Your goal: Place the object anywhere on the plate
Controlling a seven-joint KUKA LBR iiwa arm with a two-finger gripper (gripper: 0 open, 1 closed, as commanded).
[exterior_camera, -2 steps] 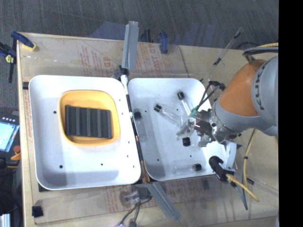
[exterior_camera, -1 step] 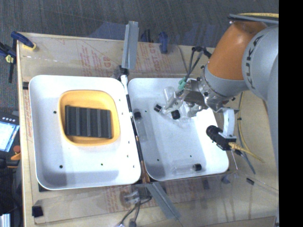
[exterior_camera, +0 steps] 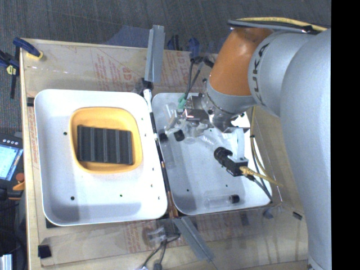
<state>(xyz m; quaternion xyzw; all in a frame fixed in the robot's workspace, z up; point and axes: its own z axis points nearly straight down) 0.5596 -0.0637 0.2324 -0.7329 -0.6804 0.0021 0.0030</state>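
Note:
A yellow plate (exterior_camera: 107,116) with a dark ribbed centre lies in the left white bin (exterior_camera: 56,196). My gripper (exterior_camera: 174,131) is down in the upper left part of the right bin (exterior_camera: 194,179), close to the wall between the two bins. Its grey wrist with the orange band (exterior_camera: 239,61) covers the bin's upper right. A small clear object with a black end (exterior_camera: 225,198) lies near the right bin's front wall, well away from the gripper. I see nothing held in the gripper.
A black connector on a yellow cable (exterior_camera: 229,161) hangs from the arm over the middle of the right bin. A metal bar (exterior_camera: 154,52) stands behind the bins. Clamps sit at the bench's left edge (exterior_camera: 25,46).

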